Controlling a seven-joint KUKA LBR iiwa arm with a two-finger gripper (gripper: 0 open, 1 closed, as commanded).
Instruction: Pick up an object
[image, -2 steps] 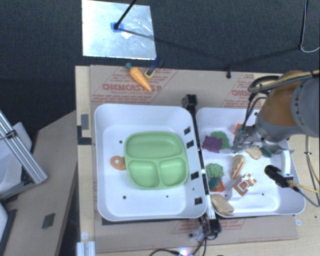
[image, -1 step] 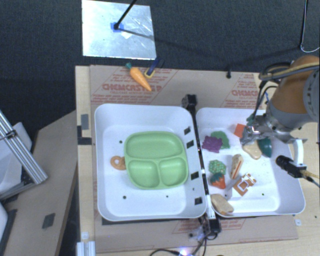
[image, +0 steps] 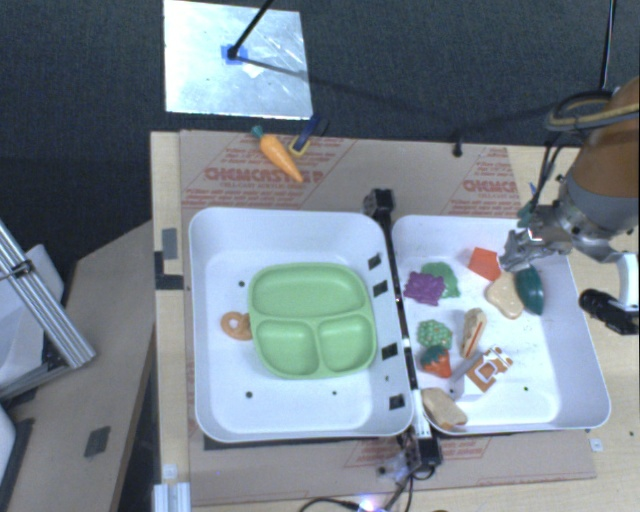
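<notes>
Gripper (image: 524, 250), a metallic two-finger tool on the grey arm with its orange band (image: 608, 165), hangs over the upper right part of the right-hand shallow white plastic bin (image: 575, 395). Whether it is parted or closed cannot be told at this slant, nor whether it has hold of anything. Just beside it, below and to the right, lies a dark teal, glossy, oval toy (image: 530, 288); contact between the two cannot be judged. A pale beige, rounded toy piece (image: 503, 298) lies against the teal one on its left, and an orange-red block (image: 484, 263) lies just left of the tool.

Left-hand white bin (image: 215, 250): holds a light green plastic tray with three compartments (image: 310, 318), and a small orange ring (image: 236, 326) on the bin floor just left of the tray.

Right-hand bin, remaining contents, all near the divider and well apart from the tool: a purple knobbly piece (image: 423, 288) touching a green leafy piece (image: 443, 274); a green broccoli-like toy (image: 433, 333) above a red-orange piece (image: 437, 363); a tan hot-dog-shaped toy (image: 472, 331); an orange-and-white patterned piece (image: 489, 368); a tan bun-shaped piece (image: 443, 407) at the lower left corner.

Behind the bins, on the brown cardboard sheet (image: 400, 170), an orange toy carrot (image: 280, 157) lies near a shiny grey square plate (image: 238, 60).
</notes>
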